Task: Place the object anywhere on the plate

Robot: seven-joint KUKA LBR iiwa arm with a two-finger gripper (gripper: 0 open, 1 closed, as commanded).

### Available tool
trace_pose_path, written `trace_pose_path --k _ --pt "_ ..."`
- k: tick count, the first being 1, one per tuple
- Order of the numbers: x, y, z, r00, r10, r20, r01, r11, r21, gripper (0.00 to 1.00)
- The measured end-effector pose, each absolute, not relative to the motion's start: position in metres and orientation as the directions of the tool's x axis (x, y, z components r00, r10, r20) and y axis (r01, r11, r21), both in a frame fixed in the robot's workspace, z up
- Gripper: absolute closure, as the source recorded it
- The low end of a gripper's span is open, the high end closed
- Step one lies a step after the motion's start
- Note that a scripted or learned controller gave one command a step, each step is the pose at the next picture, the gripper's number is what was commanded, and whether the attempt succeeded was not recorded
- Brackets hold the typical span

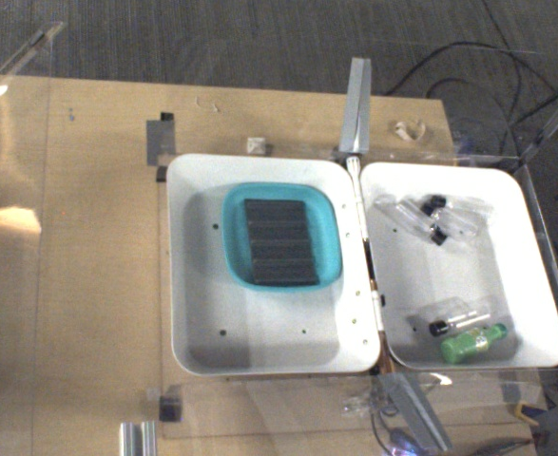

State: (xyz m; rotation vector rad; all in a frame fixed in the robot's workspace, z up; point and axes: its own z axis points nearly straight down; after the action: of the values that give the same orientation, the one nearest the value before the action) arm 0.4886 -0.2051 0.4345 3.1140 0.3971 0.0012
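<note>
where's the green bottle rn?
The small green plastic bottle lies on its side in the right white bin, near its front edge, just below a clear black-capped vial; the teal plate sits in the left bin.

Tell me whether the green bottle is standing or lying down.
Lying down: the green bottle rests lengthwise on the right bin's floor.

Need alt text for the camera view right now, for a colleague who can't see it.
Two white bins sit side by side: the left bin holds a teal plate with a dark ridged block on it. The right bin holds clear bottles and a green bottle.
</note>
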Motion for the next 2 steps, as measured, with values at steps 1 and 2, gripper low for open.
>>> trace_pose_path --k 1,2 --pt "0.489 -0.205 0.435 0.968 0.251 0.001 0.251 -0.968 0.002 0.00" --pt "0.488 -0.205 0.316 0.979 0.204 0.001 0.204 -0.979 0.000 0.00"
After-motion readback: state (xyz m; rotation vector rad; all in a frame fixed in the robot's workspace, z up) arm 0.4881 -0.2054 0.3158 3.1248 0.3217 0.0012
